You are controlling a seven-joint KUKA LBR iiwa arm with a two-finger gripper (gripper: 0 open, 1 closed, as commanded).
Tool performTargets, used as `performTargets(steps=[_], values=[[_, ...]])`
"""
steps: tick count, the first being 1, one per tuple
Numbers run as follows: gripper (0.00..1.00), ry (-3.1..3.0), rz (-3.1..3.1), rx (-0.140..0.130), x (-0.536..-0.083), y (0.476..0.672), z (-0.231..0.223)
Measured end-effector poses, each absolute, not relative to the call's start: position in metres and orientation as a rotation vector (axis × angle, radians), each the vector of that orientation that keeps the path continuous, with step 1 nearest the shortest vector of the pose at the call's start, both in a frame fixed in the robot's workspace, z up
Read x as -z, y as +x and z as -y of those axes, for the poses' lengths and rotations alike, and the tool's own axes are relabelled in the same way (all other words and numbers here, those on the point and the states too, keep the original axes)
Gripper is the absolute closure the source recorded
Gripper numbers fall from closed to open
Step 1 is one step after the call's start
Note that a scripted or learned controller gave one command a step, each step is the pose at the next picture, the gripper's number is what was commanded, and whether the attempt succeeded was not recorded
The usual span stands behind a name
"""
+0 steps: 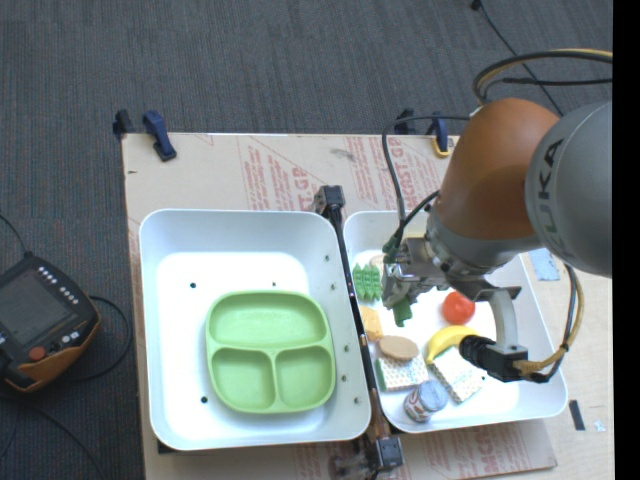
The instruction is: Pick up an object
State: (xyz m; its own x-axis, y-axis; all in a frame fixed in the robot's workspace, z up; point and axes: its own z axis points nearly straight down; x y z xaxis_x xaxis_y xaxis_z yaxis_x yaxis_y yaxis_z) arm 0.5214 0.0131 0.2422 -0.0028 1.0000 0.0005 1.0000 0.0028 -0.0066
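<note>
My gripper (403,290) hangs over the left half of the right bin (545,393), under the grey and orange wrist. A small dark green piece (402,314) shows right at its lower end; whether it is gripped I cannot tell. Around it lie a light green ridged item (367,281), an orange piece (372,321), a tan round biscuit (398,348), a yellow banana (447,342) and a red tomato (458,308). The arm hides the bin's back part.
Two white-and-green squares (402,373) (456,378) and a grey-blue item (430,399) lie at the right bin's front. The left bin (175,268) holds a green divided plate (270,351). Blue clamps (158,135) sit on the board's back edge.
</note>
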Motion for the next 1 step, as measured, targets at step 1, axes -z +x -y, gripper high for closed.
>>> performTargets(steps=[1], values=[[1.00, -2.216, 2.221, -0.007, -0.2109, 0.5866, -0.0586]])
